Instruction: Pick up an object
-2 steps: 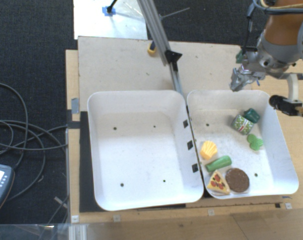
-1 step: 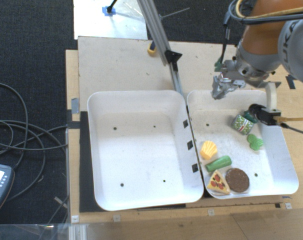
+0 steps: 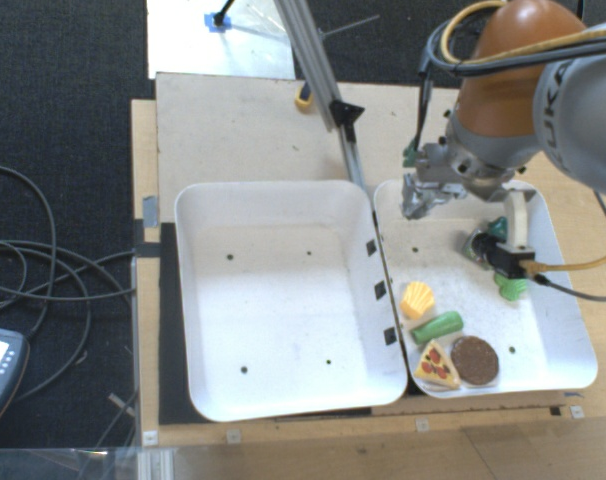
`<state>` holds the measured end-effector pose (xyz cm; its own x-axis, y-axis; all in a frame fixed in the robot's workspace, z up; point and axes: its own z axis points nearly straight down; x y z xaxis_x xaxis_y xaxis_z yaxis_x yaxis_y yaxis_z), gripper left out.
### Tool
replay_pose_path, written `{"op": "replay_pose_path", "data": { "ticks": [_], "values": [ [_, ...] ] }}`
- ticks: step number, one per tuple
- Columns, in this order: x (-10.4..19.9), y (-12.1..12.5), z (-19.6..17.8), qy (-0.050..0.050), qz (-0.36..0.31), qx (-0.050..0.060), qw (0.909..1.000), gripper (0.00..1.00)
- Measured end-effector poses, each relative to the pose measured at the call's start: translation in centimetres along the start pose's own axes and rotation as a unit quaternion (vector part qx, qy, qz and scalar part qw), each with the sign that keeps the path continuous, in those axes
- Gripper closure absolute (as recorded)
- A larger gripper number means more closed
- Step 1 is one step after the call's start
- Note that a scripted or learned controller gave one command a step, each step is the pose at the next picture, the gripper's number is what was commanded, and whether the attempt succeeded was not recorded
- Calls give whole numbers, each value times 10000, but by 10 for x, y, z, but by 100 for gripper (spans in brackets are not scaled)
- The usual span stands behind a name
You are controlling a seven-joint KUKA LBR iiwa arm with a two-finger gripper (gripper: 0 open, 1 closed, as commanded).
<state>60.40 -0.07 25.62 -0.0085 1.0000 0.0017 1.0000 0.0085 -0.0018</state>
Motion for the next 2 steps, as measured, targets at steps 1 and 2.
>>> {"op": "replay_pose_path", "data": {
  "ticks": [1,2],
  "values": [
    [42,-32,11,2,-3,6,10000,100],
    [88,-48,9,4,-11,-5,10000,100]
  ]
}}
